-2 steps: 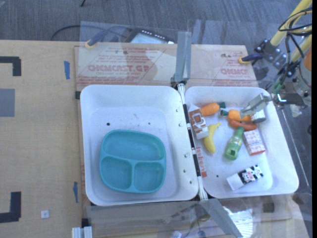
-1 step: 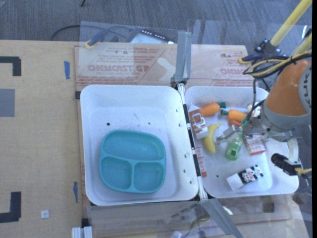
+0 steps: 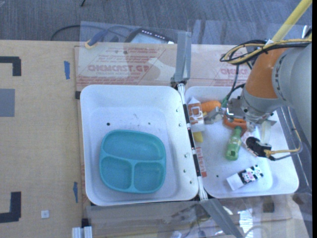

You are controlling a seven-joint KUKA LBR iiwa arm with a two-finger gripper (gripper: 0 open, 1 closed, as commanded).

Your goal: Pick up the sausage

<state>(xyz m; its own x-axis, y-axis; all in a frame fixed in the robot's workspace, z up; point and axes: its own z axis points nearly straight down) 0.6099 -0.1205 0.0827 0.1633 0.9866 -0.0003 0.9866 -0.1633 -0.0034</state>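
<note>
The right bin (image 3: pixel 290 180) holds a reddish-orange sausage (image 3: pixel 232 123) at the jaws, whose opening I cannot tell.

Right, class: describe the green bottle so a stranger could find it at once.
Start at the right-hand white bin, the one the grey and orange arm reaches into. Near its middle lies a small bottle, just below the arm's wrist. It is the only green item there, unlike the orange pieces beside it.

Orange-red sausage (image 3: pixel 233 123), right bin, beneath arm
</note>
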